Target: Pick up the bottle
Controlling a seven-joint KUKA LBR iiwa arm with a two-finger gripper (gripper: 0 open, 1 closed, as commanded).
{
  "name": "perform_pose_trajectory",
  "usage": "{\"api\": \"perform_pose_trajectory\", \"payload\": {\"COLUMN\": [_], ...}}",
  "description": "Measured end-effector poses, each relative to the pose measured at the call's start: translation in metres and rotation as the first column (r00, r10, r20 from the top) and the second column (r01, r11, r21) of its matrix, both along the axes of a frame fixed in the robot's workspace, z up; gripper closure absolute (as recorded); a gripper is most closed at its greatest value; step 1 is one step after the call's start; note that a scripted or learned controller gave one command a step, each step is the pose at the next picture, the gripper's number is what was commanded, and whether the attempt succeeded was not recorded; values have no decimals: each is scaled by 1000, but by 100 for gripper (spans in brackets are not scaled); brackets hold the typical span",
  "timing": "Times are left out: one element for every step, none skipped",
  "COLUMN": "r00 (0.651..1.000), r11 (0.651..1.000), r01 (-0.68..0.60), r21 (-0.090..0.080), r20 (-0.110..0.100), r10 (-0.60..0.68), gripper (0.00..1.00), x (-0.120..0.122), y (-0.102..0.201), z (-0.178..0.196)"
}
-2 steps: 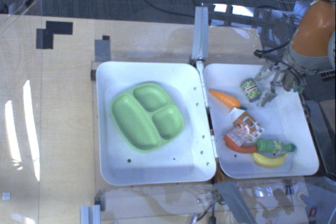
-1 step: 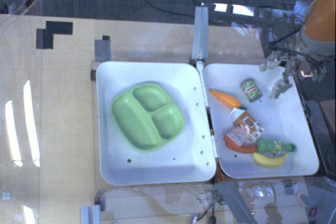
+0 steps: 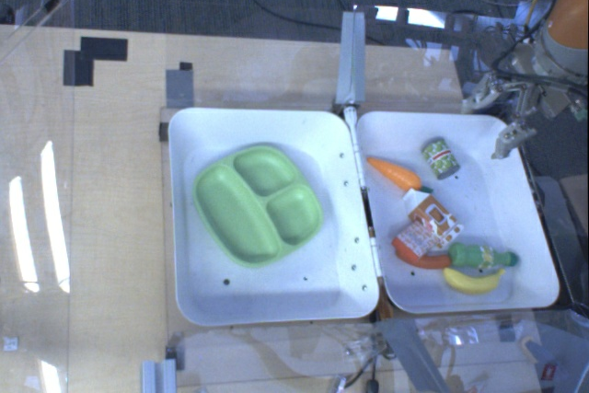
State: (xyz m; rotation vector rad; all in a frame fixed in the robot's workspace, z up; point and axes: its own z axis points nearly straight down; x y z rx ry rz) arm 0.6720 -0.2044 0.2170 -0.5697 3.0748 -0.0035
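Two white bins (image 3: 184, 198), one green bottle (image 3: 482, 257), one banana (image 3: 471, 281), one carrot (image 3: 394, 172), pincer (image 3: 502, 120) spread wide, holding nothing

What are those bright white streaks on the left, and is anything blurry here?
Camera view: the streaks look like lamp glare on a clear sheet over the bench; a similar bright reflection sits behind the bins. The green bottle and green plate look fairly sharp; the gripper at the right is soft and hard to read.

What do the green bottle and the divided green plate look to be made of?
Bottle: probably moulded plastic, glossy green with small highlights, likely a toy. Divided plate: seemingly plastic too, duller satin green, one smooth moulded piece with soft-edged compartments. Neither can be settled from this view.
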Motion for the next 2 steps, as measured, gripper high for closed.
{"api": "perform_pose_trajectory", "payload": {"r00": [981, 907], "r11": [981, 907], "r01": [-192, -421], "r21": [0, -5], "r20": [-6, 0], "r10": [192, 421], "gripper": [0, 0], "x": [-1, 0], "y": [1, 0], "z": [-44, 2]}}
